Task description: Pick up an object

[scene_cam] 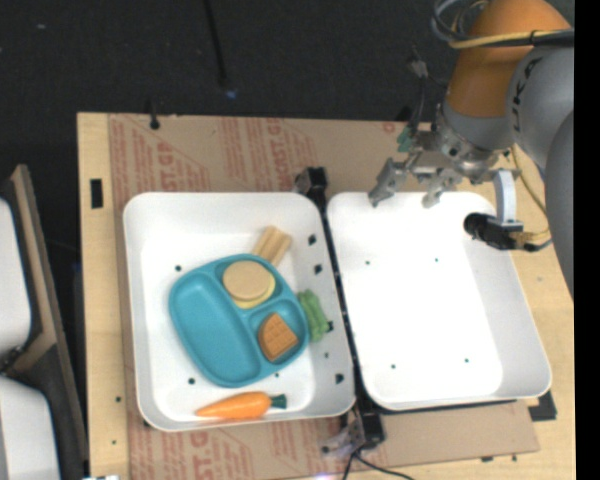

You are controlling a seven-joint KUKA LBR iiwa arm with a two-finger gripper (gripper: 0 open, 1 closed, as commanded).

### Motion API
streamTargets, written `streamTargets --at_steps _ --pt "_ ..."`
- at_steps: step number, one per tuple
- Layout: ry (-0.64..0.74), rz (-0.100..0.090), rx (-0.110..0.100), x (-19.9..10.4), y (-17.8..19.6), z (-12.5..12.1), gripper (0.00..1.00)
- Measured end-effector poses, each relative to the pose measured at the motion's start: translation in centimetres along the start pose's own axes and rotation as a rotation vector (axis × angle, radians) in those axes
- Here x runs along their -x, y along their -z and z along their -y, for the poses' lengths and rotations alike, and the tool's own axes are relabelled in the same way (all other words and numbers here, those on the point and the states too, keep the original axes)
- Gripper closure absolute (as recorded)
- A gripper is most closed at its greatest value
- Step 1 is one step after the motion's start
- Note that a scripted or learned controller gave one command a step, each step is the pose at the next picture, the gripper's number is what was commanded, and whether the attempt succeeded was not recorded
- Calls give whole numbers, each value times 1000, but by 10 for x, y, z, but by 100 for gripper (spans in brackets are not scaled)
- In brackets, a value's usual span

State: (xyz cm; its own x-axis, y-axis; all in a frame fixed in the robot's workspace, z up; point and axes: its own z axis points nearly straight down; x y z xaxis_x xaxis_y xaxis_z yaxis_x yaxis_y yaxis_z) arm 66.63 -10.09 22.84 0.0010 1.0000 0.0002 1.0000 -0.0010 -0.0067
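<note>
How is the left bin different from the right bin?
The left bin holds toys: a blue tray carrying a round cookie and a brown cracker, plus a carrot lying beside the tray. The right bin shows just its bare white floor. The tool hangs above the right bin's far edge, well away from the left bin. Both bins are white, shallow and about the same size.

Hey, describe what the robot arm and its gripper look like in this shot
The arm is grey with rounded casings and a broad orange band above the wrist. Thin pale cables loop over the top of the orange part. Below it is a metallic wrist with a two-finger gripper, its fingers slim and grey. A black cable end sits beside it.
</note>
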Motion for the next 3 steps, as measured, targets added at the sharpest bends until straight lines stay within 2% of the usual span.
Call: streamTargets --at_steps 1,2,3 --pt "1 0 8 0 5 -1 0" --pt "0 1 3 8 -42 -4 0" --pt "1 0 2 2 -103 -2 0"
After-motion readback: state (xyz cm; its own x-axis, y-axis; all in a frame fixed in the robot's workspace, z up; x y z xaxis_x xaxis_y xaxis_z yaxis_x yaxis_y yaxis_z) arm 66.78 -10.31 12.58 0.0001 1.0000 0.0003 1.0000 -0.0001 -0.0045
